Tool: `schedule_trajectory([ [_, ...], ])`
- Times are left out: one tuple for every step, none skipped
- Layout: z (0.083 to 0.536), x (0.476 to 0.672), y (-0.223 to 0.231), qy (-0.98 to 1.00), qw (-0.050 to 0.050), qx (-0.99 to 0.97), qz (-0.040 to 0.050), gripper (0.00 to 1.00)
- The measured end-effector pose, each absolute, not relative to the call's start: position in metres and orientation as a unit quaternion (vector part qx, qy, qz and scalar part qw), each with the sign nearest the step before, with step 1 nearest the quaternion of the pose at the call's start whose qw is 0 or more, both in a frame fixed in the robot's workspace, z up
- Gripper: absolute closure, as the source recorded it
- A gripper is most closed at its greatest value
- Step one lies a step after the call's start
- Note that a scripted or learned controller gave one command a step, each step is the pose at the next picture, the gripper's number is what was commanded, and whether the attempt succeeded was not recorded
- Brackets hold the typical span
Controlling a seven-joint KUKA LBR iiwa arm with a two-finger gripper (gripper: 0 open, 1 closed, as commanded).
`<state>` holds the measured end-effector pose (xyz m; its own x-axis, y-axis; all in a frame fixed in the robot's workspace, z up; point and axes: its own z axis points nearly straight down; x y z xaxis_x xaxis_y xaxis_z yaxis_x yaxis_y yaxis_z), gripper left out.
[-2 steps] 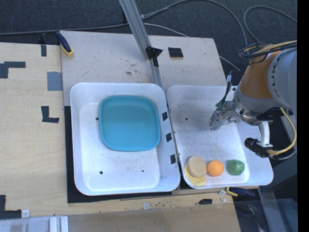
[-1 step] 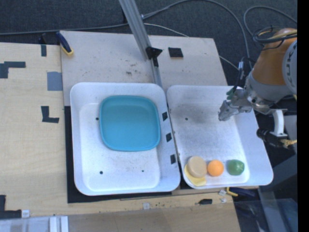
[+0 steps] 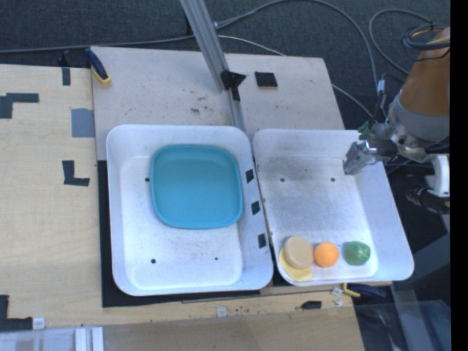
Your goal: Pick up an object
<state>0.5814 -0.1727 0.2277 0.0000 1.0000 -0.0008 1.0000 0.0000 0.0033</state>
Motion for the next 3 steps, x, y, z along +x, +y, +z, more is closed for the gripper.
schedule_trajectory([
  [0.252,0.582,-0.173,0.707,0.001,0.707,0.0004,1.00],
  [0.238,0.597,-0.120,0.709,-0.001,0.706,-0.0001,1.00],
  [0.231,0.607,-0.076,0.708,-0.001,0.706,-0.0001,1.00],
])
